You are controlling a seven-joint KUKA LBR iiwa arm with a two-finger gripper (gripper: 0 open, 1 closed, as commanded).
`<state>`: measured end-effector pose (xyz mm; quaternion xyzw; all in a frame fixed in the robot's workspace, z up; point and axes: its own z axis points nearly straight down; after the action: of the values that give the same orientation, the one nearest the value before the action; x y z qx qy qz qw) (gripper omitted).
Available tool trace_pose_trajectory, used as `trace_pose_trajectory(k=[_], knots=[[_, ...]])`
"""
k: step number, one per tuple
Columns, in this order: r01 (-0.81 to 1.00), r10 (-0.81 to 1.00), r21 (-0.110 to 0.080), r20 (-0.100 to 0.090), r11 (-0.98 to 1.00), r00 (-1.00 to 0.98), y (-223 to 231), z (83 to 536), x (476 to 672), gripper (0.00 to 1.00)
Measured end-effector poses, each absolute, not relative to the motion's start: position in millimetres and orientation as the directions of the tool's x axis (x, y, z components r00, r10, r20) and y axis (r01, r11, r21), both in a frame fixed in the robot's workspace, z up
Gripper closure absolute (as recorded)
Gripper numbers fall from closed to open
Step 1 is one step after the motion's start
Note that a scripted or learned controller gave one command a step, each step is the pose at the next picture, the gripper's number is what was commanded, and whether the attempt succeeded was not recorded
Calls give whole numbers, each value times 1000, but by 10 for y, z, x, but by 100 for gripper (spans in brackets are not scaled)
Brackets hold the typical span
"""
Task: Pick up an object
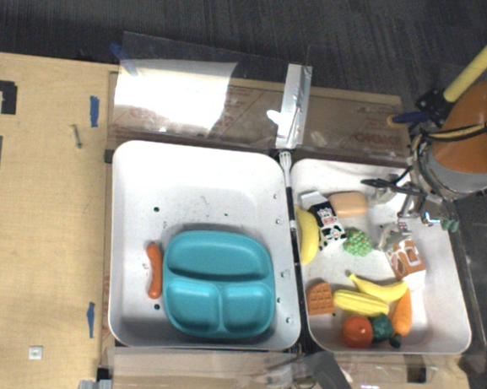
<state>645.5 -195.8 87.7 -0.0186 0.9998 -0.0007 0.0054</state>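
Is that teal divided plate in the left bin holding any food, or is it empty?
Empty. The teal divided plastic plate shows bare teal in all its compartments; the orange hot-dog-shaped toy lies beside its left edge, on the left white bin's floor.

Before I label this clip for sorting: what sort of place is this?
Likely a robot grasping test bench: two shallow white bins side by side, plastic toy food such as a yellow banana, and a grey arm with an orange band.

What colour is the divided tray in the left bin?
Teal blue; the divided tray shows clearly in the camera view.
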Motion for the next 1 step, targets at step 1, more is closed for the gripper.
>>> trace_pose_trajectory(k=[1], knots=[[74,74,-1,-9,997,-997,-2084,886,5890,0]])
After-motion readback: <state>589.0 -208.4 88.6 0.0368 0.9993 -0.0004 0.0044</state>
